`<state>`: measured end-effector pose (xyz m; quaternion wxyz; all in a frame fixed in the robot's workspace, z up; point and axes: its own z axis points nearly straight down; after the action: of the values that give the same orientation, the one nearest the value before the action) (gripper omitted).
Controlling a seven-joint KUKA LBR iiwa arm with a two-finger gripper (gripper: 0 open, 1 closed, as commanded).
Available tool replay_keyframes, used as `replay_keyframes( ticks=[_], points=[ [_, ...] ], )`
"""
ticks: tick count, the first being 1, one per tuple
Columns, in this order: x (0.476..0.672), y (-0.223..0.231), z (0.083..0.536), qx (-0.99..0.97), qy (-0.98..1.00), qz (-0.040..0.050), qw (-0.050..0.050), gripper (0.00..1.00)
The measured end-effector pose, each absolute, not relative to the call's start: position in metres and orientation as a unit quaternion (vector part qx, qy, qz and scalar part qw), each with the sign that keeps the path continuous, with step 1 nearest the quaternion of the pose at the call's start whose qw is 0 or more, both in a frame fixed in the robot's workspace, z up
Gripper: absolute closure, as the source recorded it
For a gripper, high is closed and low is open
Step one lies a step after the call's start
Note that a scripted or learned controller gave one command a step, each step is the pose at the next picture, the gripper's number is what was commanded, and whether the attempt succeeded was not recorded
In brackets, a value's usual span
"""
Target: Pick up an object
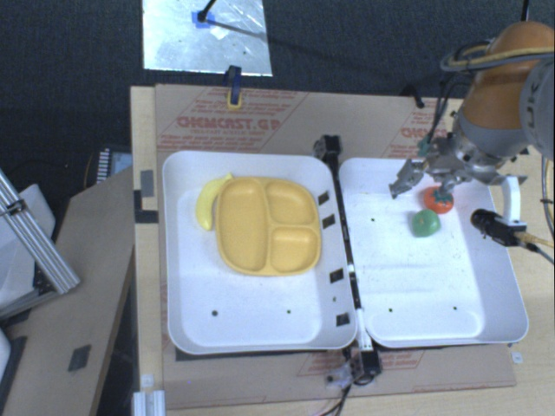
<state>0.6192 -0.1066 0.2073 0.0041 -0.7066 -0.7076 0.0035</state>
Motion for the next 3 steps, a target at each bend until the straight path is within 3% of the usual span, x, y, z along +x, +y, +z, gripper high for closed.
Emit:
replay_keyframes(
  ticks=[1, 3],
  points=[
    [0.622, -0.106, 0.214, -0.706, -0.708, -0.0002, 0.000, 0.00],
    [0.640, -0.115, 0.112, -0.706, -0.708, 0.0006, 0.000, 0.00]
  ],
)
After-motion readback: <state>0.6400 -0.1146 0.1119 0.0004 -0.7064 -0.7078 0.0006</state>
